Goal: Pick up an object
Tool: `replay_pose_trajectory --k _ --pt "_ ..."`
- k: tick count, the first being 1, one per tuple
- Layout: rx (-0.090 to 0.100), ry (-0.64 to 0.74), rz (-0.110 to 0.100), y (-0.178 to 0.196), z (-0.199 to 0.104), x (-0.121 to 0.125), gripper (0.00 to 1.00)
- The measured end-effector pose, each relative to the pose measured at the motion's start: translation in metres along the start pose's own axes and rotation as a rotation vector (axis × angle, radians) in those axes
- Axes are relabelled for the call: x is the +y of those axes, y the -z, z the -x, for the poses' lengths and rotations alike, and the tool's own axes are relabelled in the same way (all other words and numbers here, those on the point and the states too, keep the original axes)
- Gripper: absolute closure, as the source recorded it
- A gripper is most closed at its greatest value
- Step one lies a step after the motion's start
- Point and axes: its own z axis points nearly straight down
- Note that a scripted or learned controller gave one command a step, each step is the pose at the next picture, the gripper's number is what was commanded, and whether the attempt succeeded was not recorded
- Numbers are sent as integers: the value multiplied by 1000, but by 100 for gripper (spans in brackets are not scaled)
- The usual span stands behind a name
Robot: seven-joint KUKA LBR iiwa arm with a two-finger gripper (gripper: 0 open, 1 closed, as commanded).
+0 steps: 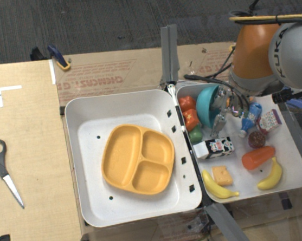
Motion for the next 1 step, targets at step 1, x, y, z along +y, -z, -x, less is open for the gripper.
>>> replay_pose_trajectory --k 1 --pt "-5 -131 21 2 19 -65 0"
